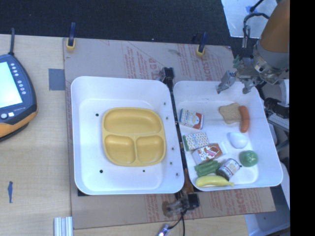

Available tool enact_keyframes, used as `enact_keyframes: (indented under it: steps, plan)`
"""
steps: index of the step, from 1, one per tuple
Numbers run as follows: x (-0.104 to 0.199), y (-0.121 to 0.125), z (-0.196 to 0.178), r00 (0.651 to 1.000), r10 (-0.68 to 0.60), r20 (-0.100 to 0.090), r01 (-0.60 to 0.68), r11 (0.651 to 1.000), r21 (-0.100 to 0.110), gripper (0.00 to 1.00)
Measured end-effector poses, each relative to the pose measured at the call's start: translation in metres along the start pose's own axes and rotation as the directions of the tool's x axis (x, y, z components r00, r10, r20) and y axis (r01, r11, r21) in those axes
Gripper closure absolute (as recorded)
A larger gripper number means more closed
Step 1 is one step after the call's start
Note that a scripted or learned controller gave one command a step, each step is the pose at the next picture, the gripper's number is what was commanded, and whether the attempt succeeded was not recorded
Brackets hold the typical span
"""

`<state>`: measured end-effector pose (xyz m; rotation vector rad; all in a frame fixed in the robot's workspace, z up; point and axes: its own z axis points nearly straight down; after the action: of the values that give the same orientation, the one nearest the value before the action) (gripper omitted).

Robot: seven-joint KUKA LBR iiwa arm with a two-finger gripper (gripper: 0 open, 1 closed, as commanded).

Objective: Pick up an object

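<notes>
Sausage [244, 119], orange-red and slim, lay against a bread slice [229, 113] in the right bin [268, 146]; we saw the claw [236, 83] hang above the bin's far edge, fingers spread, gripping nothing.

Robotics lab: clamped bench [39, 146], teach pendant [15, 95]

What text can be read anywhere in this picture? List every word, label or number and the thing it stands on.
None of it can be read.
Cardboard sheet: rows of faint red print, too blurred.
Small carton: coloured label, too small.
Patterned packet: print too small.
Red and white packet: print too small.
Can: label too small.
Handheld controller: screen and buttons, nothing legible.
</notes>
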<state>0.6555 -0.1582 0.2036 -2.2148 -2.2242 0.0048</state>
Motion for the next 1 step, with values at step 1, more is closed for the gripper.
enact_keyframes:
  steps: [1]
  plan:
    - [-0.0138, -0.0338, 0.0899, 1.0, -0.001, 0.001, 0.001, 1.0, 0.002, 0.0]
